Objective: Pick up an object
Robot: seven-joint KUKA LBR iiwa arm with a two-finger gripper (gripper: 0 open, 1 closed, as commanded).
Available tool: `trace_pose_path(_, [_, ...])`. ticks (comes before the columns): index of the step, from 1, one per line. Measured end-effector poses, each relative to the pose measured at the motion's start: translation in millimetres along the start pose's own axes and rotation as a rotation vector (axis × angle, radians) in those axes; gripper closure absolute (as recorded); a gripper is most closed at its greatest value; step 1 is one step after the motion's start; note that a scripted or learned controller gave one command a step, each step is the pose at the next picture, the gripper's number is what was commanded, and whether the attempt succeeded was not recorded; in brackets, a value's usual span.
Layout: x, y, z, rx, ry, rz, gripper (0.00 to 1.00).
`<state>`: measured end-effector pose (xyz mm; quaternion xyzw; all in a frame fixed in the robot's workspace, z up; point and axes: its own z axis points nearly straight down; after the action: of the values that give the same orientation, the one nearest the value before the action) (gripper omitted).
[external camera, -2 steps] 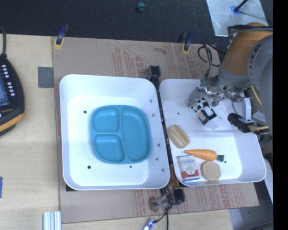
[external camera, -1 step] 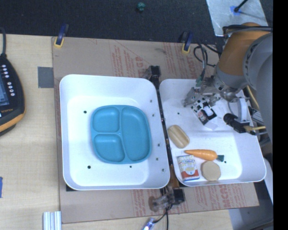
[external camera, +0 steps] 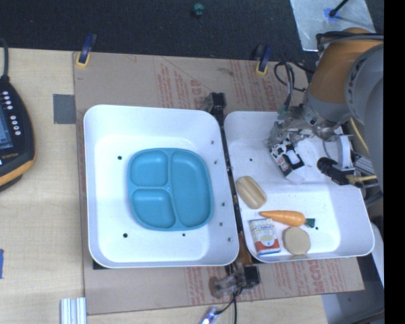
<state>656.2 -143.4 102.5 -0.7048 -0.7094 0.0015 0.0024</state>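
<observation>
Lying nearest the camera, along the front of the right bin (external camera: 344,245), are three of its four objects: one small red-and-white carton (external camera: 264,237), one round tan disc (external camera: 297,241) just beside it, and one toy carrot (external camera: 284,217) stretching across just behind both. The fourth, one tan bread-roll shape (external camera: 251,192), is sitting farther back near the bin's left wall. The left bin (external camera: 101,181) is holding a single blue divided plate (external camera: 169,187) with three compartments. The gripper (external camera: 288,155) is hanging low over the back of the right bin, apart from all four objects, and whether it is spread or pressed together cannot be told. One orange-edged pendant (external camera: 3,137) is resting at the bench's left, and two clamps (external camera: 86,49) are pinning the cardboard's far edge.
</observation>
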Motion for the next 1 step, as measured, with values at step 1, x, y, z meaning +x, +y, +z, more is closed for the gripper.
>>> trace_pose_path(1, [55.6, -37.7, -90.0, -0.004, 0.0, 0.002, 1.0])
